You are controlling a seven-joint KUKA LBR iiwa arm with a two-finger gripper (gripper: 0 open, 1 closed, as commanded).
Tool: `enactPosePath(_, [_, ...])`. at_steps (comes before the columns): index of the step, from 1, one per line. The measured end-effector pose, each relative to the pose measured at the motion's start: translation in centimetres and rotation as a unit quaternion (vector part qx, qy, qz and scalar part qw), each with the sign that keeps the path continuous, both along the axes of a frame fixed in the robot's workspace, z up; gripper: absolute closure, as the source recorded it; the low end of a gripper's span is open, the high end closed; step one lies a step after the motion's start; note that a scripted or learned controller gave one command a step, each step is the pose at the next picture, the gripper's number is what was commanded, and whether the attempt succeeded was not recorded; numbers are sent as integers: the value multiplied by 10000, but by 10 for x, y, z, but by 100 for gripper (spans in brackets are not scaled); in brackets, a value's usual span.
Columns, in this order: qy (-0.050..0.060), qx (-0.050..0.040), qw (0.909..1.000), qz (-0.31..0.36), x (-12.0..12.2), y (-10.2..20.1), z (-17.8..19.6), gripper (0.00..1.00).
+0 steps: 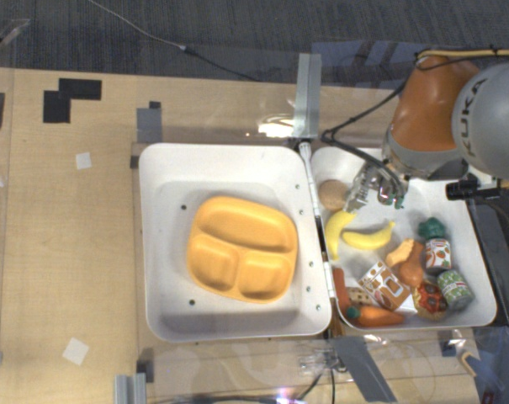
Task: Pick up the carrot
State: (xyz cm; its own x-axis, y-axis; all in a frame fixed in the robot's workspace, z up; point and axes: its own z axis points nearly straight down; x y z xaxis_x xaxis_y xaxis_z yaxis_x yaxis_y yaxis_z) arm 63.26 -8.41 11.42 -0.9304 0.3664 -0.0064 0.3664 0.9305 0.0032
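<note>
The carrot [379, 316] is lying on its side along the near wall of the right bin [481, 310], wedged low under a small printed carton [384, 283], probably because the toys are piled loosely there. It is looking short, smooth and bright orange, tapering toward the right. Beyond it two bananas [355, 234] are resting mid-bin. The tool [373, 188] is hovering near the bin's far end, well apart from the carrot, gripping nothing I can see; whether it is spread or closed I cannot tell
</note>
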Motion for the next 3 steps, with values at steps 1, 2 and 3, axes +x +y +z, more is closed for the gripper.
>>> enactPosePath(1, [-26, 2, 9897, -1429, 7, -17, 51, 100])
enactPosePath(2, [9, 5, 9946, -1035, -6, -2, -1, 100])
enactPosePath(3, [-52, -3, 9897, -1434, 24, -44, 85, 100])
